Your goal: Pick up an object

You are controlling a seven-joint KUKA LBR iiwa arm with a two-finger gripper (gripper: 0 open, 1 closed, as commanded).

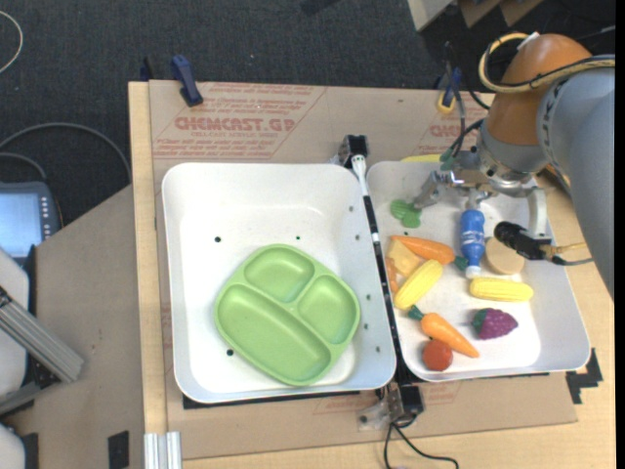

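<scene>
Approach step: gripper hung over right bin's far edge, near blue bottle. Couldn't tell finger state. Next I'd need descent onto one item.

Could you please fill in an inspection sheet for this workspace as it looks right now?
Surface: bench bears two white bins side by side.
Job's things: right bin holds blue bottle, two carrots, two corn cobs, purple grapes, tomato.
Clutter: green divided plate in left bin.
Grippers: gripper at right bin's far edge, above the bottle; holding nothing visible.
Cables: black cable at the bench's near edge.
Surroundings: dark carpet.
</scene>
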